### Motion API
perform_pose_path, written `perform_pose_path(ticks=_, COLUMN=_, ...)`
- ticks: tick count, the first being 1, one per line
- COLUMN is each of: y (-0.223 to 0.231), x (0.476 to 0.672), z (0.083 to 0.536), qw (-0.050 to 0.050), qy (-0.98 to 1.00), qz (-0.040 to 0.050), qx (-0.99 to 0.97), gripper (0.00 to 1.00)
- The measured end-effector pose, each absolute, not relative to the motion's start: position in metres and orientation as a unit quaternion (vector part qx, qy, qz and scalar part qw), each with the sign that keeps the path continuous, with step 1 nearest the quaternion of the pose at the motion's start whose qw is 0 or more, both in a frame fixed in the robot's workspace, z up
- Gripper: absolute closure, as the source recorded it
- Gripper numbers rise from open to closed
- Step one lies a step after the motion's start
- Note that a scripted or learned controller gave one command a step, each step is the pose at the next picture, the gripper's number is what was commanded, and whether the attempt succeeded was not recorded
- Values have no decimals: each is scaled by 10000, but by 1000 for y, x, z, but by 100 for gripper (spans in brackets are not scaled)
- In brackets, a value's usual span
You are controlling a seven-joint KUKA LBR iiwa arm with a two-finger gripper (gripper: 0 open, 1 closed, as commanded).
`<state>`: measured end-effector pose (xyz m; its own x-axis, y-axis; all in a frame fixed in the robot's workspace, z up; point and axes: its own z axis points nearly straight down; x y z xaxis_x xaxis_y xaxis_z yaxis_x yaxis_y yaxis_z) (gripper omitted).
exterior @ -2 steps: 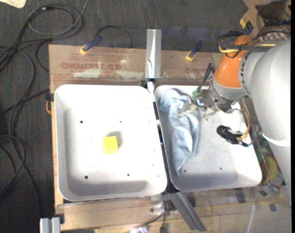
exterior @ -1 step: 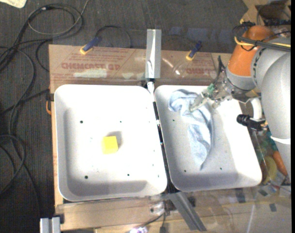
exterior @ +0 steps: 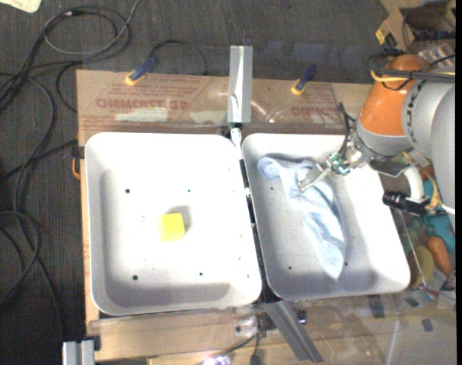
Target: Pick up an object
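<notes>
A pale blue cloth (exterior: 322, 215) lies crumpled in the right bin (exterior: 383, 268), stretching from the bin's back left toward its front middle. My gripper (exterior: 310, 179) reaches in from the right and sits low at the cloth's upper part, its tip right at the fabric. Whether any cloth is gripped is not visible. A small yellow block (exterior: 173, 226) rests alone near the middle of the left bin (exterior: 116, 166), far from the gripper.
A metal post (exterior: 240, 90) stands behind the seam between the bins. A cardboard sheet (exterior: 154, 101) with two clamps lies at the back. Cables trail over the floor on the left, and clutter sits beside the right bin's right wall.
</notes>
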<state>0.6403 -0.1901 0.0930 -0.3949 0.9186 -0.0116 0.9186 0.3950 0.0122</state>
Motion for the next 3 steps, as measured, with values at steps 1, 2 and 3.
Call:
perform_pose_path(ticks=1, y=-188, x=642, z=104, qw=85, qy=8357, qz=29, qx=5491, gripper=100)
perform_pose_path(ticks=2, y=-153, x=669, z=234, qw=14, qy=8099, qz=-5, qx=5866, gripper=100)
perform_pose_path(ticks=3, y=-52, x=660, z=202, qw=-5, qy=9044, qz=1, qx=4266, gripper=100)
